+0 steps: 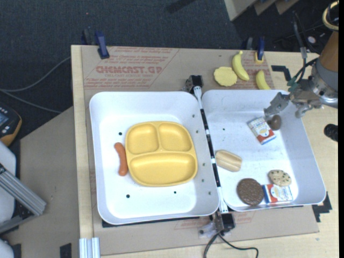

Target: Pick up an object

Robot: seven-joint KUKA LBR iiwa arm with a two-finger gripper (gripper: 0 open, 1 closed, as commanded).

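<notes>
White plastic forms both bins: the left bin (102, 144) holds a yellow divided plate (160, 153) with a hot dog sausage (121, 158) at its 9 o'clock, touching or nearly so. At the right bin's (306, 149) 1 o'clock the hand (280, 109) hangs over a small red-and-white carton (262, 130); whether it grips anything cannot be told. A bread roll (228, 160), brown round cookie (250, 191), chip cookie (279, 177) and second carton (278, 194) lie toward 6 o'clock.
</notes>
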